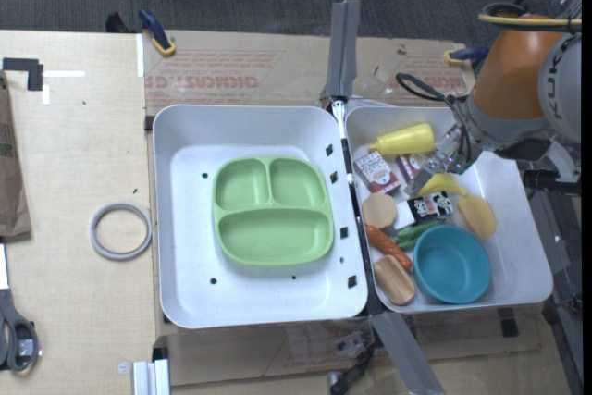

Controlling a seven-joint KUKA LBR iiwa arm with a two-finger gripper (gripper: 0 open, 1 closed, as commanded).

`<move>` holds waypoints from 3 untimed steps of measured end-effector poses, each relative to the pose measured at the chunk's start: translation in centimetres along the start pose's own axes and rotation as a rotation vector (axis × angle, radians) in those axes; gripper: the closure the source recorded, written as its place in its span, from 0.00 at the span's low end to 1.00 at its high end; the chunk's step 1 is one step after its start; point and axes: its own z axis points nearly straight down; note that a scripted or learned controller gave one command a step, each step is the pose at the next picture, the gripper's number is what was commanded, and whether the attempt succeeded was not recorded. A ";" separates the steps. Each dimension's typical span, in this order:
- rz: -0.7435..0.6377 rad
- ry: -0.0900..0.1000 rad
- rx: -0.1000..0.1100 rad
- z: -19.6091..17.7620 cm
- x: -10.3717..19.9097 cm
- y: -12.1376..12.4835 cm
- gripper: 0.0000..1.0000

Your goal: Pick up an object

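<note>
The right bin [518, 199] holds several small items: a yellow bottle [404, 141], a red-and-white packet [374, 169], a tan disc [378, 211], a carrot [387, 241], a blue bowl [451, 265], a pale yellow lump [478, 216], a brown bread-like piece [395, 281] and a black-and-white item [431, 204]. My gripper [431, 173] reaches down from the right into the middle of this bin, just above a yellow banana-like piece [442, 186] and next to the packets. I see nothing lifted. The left bin [176, 199] holds a green divided plate [273, 210].
A grey tape ring [120, 229] lies on the bench left of the bins, with scissors [17, 342] at the lower left. A blue clamp [157, 31] sits at the back. A grey metal post [342, 51] stands behind the seam between the bins.
</note>
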 end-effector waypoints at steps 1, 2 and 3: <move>0.192 0.000 0.010 0.0 0.6 1.8 0.00; 0.165 0.027 0.048 0.5 -0.9 2.9 0.00; 0.376 0.008 0.040 0.3 -0.4 3.9 0.00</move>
